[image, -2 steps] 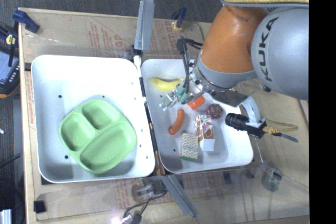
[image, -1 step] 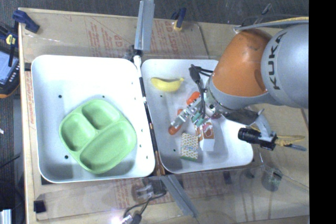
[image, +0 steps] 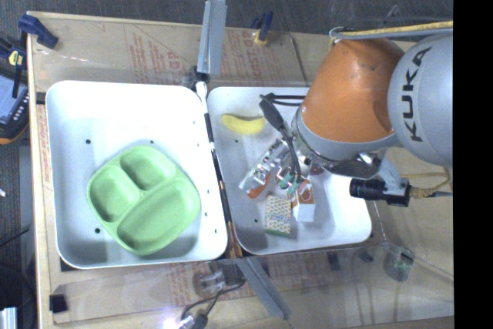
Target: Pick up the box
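Observation:
A small box (image: 279, 215) with a speckled green and tan pattern lies near the front of the right bin (image: 350, 231). My gripper (image: 263, 173) hangs low over the middle of this bin, just above and to the left of the box, with coloured wires trailing from it. The big orange and grey wrist covers the bin's right part. Nothing shows held in the gripper.
A yellow banana (image: 243, 124) lies at the back of the right bin. A small white and orange packet (image: 306, 203) sits right of the box. The left bin (image: 69, 112) holds a green divided plate (image: 143, 199). A metal divider separates the bins.

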{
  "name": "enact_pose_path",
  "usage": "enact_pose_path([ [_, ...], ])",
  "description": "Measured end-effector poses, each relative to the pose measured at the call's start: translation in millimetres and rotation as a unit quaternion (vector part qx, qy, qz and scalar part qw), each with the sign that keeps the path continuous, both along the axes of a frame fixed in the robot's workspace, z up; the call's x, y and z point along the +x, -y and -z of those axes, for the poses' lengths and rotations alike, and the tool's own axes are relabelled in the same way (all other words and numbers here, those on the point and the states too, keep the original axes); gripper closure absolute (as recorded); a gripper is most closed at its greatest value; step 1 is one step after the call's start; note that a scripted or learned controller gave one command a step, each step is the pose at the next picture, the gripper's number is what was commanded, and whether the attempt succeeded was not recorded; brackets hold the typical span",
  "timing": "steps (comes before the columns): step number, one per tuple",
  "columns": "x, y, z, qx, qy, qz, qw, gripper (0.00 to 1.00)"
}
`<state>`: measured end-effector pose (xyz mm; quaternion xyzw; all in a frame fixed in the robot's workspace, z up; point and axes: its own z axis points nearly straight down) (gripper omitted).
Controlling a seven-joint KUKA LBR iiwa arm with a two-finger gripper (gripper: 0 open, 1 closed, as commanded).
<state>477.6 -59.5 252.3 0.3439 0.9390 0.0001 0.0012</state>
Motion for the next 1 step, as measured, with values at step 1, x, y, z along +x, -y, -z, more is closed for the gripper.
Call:
enact_pose_path([
  [1,-0.3,-77.7,-47.5,-0.0002,0.0,0.039,0.9992,1.0],
])
